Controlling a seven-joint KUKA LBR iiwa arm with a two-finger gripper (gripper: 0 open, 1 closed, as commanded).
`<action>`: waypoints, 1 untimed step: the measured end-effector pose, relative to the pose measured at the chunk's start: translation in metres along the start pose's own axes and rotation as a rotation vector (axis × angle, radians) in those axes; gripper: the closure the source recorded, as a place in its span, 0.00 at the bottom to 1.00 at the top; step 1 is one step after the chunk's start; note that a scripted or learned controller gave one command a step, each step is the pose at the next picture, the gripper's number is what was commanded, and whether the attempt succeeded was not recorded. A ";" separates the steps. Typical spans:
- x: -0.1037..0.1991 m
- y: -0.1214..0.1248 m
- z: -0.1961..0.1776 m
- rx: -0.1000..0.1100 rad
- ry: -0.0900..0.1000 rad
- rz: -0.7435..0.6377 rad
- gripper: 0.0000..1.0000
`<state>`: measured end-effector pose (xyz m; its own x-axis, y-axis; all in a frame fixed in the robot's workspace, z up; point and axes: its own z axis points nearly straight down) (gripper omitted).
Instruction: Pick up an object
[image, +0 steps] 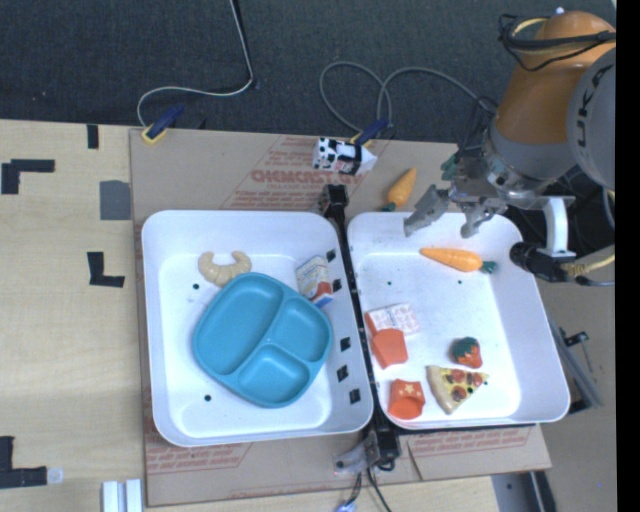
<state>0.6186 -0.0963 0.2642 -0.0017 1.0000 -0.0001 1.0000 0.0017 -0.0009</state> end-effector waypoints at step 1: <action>-0.043 -0.038 0.150 0.005 0.001 0.002 0.00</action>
<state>0.5808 -0.1394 0.1144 0.0004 1.0000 0.0011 1.0000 -0.0004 -0.0058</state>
